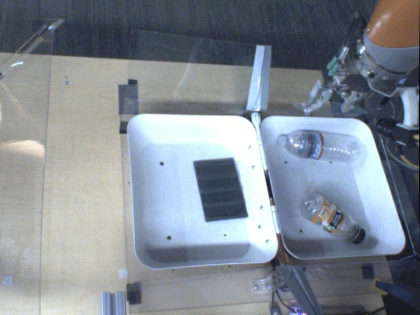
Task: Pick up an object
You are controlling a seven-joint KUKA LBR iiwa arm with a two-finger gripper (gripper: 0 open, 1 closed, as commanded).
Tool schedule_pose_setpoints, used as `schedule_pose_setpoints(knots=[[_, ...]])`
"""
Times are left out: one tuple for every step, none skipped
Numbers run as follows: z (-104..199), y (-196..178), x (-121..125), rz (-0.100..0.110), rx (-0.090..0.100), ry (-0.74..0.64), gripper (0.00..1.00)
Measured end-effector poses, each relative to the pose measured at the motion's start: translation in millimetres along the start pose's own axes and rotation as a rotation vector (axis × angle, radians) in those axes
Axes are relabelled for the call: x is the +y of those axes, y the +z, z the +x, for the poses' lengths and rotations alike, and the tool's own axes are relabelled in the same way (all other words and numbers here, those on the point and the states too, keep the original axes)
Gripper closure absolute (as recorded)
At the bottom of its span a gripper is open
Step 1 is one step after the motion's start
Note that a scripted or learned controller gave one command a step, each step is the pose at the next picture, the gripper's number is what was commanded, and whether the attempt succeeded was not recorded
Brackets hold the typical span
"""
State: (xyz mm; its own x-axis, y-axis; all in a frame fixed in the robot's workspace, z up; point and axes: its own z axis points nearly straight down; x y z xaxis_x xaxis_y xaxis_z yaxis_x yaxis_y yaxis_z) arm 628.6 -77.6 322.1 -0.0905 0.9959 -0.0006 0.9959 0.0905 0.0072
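Pale wood bench (65,195), two white bins: left bin (141,176) holds a dark ribbed block (220,189); right bin (387,202) holds a clear water bottle (320,146) at its far edge and a smaller labelled bottle (331,218) toward its near-right corner. Gripper (316,102) hangs past the right bin's far edge, fingers spread, pinching nothing. Pick not yet begun: descent, grasp and lift all remain.

1. The setting was a robotics laboratory.
2. A wooden bench (65,176) carried two white bins (141,195), bracketed in place.
3. A clear plastic screen (197,71) and loose cables (394,143) stood beside the robot arm (394,25).
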Motion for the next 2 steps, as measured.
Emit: schedule_pose_setpoints(knots=[[-5.3, 132.8, -22.4, 0.004, 0.001, -0.113, 0.0], [-41.2, 224.3, 21.0, 0.001, 0.0, -0.241, 0.0]])
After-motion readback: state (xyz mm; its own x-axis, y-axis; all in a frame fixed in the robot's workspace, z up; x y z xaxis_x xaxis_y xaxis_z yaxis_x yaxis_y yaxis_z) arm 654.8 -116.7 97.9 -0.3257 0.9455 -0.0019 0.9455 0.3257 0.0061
